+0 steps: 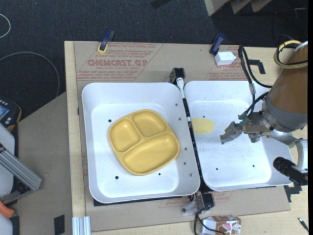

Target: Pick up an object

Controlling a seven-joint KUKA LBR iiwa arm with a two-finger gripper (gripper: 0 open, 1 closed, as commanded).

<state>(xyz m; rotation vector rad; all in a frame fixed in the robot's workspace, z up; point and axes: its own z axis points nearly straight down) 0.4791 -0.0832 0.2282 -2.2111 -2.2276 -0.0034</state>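
A yellow divided plate (143, 141) lies in the left bin (93, 131), and a small pale yellow piece (202, 126) lies at the right bin's (234, 177) left side. The pincer (229, 135) hovers right of that piece, holding nothing; whether it is wide or narrow I cannot tell.

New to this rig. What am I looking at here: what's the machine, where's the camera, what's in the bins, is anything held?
One camera looks down at a slant on a bench with two shallow white bins side by side. The left bin holds a yellow divided plate with three compartments. The right bin has a small pale yellow object lying near its left wall; its shape is too blurred to name. The machine entering from the right is a robot arm, grey and orange, ending in a two-finger gripper. The gripper sits over the right bin, just right of the pale yellow object and apart from it. Nothing shows between its fingers.
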